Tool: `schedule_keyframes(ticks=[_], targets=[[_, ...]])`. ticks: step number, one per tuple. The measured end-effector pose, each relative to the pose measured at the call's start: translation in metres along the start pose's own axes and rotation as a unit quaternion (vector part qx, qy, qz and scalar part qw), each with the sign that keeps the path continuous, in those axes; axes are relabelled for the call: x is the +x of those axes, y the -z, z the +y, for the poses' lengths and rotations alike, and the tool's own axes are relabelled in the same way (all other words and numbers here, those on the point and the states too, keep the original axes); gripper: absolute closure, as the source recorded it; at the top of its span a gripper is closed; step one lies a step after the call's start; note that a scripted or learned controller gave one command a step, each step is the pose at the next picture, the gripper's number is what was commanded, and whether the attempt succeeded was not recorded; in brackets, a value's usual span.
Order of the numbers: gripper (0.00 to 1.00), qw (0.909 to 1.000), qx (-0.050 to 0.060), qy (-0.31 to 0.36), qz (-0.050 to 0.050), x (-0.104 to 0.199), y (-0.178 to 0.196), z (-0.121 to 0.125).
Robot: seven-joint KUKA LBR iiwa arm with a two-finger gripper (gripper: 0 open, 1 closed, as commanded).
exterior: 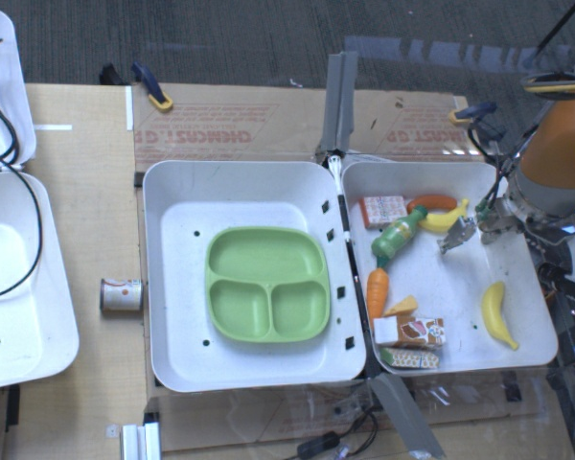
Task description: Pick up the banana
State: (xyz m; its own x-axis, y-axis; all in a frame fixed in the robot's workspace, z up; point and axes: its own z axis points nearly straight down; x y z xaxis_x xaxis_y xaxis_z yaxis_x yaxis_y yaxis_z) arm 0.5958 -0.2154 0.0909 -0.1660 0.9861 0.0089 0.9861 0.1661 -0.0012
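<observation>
The banana [498, 314] is yellow and curved, and it lies near the right wall of the right bin [460, 348], towards the front. My gripper [463, 232] hangs over the back part of that bin, up and to the left of the banana and well apart from it. It sits right beside a smaller yellow curved item [444, 219]. The arm's orange band [556, 144] is at the right edge of the view.
The right bin also holds a green bottle [395, 237], an orange-red item [431, 202], a red-and-white packet [382, 209], a carrot [377, 291], a cheese wedge [402, 307] and small boxes [410, 332]. A green divided plate [267, 284] lies in the left bin [172, 257].
</observation>
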Motion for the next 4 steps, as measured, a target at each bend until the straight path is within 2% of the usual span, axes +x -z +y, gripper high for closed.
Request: schedule_keyframes(ticks=[1, 2, 3, 4], targets=[[0.00, 0.9862, 0.000, 0.166, -0.005, 0.046, 0.000, 0.060], [1.00, 0.9863, -0.001, 0.165, -0.006, 0.045, 0.010, 0.060], [0.00, 0.9863, -0.001, 0.165, -0.006, 0.045, 0.010, 0.060], [0.00, 0.9774, 0.001, 0.211, -0.005, 0.031, 0.080, -0.055]])
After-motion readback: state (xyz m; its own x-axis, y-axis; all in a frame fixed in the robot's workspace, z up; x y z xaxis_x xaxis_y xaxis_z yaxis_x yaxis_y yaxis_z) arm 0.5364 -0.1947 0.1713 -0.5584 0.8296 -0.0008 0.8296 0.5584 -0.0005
